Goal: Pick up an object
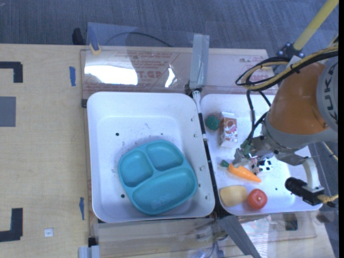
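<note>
The right bin holds a carrot, a red tomato, a yellowish potato, a white and red carton and a green ball. My gripper hangs low over the middle of this bin, just above the carrot's thick end. A small green piece lies left of the carrot. The orange wrist band covers the bin's back right part.
The left bin holds a blue divided plate toward its front. A clear plastic wall stands behind both bins. Cables loop over the arm. A black fitting sits at the right bin's front right.
</note>
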Robot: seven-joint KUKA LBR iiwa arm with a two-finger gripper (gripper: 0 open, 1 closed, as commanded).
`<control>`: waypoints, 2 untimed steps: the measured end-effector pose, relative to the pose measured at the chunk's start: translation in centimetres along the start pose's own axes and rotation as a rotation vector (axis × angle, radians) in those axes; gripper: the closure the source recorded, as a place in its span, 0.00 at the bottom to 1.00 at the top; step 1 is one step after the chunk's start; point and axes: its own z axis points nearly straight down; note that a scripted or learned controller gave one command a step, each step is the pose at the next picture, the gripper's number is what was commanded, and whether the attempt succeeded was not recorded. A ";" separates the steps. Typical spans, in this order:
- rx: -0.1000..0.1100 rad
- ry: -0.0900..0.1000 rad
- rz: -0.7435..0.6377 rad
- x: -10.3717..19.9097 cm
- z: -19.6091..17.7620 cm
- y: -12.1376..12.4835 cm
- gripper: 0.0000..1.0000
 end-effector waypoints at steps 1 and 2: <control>-0.010 -0.005 -0.164 5.8 -8.1 3.0 1.00; -0.008 -0.009 -0.358 -13.0 -10.1 -2.3 1.00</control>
